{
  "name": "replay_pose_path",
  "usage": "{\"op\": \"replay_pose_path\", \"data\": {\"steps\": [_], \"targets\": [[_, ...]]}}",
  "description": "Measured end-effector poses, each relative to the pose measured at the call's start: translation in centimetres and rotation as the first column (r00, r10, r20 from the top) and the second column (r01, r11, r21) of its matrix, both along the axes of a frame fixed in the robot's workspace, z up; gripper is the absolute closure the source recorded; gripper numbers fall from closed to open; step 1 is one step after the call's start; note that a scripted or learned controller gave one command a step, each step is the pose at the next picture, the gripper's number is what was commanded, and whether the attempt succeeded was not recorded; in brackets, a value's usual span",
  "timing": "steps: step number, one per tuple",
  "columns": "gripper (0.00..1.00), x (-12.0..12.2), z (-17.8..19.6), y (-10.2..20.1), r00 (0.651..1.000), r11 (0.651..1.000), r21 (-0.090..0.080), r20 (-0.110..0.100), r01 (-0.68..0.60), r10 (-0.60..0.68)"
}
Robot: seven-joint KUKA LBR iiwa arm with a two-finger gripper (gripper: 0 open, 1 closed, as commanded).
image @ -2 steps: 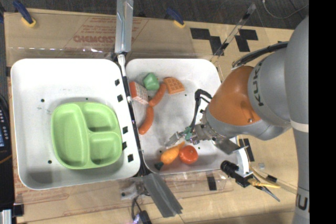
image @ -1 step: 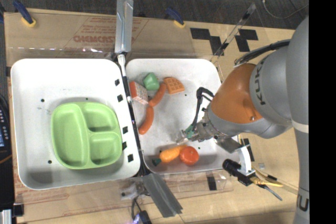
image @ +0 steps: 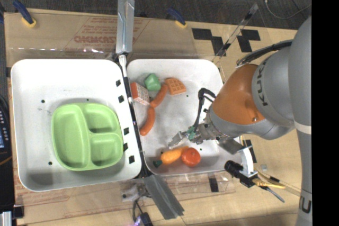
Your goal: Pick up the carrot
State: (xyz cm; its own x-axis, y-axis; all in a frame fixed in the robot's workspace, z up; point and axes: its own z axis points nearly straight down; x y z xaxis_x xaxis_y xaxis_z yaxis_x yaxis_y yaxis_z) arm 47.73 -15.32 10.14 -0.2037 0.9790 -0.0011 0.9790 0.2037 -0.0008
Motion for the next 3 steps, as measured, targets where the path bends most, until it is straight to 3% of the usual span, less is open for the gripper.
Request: {"op": "replay_pose_path", "data": {"steps": [1,2,3], "targets": [[0.0,-0.1,-1.0,3.8,0.986,0.986,0.003,-0.003,0.168,-0.168],[0.0,-0.1,-1.1,4.2,1.0,1.0,0.004,-0.004,-0.006,0.006],[0.0,-0.1,-1.0,2.7,0.997,0.997,0.001,0.0,0.08,-0.08]]}}
